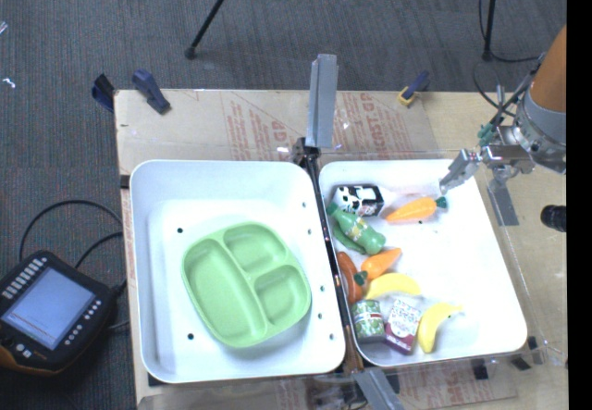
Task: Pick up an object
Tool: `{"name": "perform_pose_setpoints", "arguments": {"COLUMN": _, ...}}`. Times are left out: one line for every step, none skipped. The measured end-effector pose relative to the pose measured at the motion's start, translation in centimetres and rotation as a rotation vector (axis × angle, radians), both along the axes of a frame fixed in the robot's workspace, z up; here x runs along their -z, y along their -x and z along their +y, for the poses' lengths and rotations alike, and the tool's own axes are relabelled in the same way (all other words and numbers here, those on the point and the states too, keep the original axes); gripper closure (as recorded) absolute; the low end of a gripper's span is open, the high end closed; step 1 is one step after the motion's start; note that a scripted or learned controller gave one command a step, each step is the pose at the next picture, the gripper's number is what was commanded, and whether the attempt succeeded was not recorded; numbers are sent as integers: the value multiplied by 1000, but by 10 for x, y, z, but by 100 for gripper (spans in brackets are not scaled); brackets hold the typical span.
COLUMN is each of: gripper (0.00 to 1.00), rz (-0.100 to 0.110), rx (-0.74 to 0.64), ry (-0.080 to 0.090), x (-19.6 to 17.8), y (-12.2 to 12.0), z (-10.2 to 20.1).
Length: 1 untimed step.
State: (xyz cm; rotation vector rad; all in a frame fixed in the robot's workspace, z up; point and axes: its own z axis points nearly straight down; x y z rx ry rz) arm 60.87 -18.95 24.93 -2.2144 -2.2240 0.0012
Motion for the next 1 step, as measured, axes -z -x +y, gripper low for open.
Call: {"name": "perform_pose_setpoints", "arguments": {"gripper": 0, "rz": -1, "rx": 153, "ry": 2, "x": -136, "y": -2, "z": 20}}
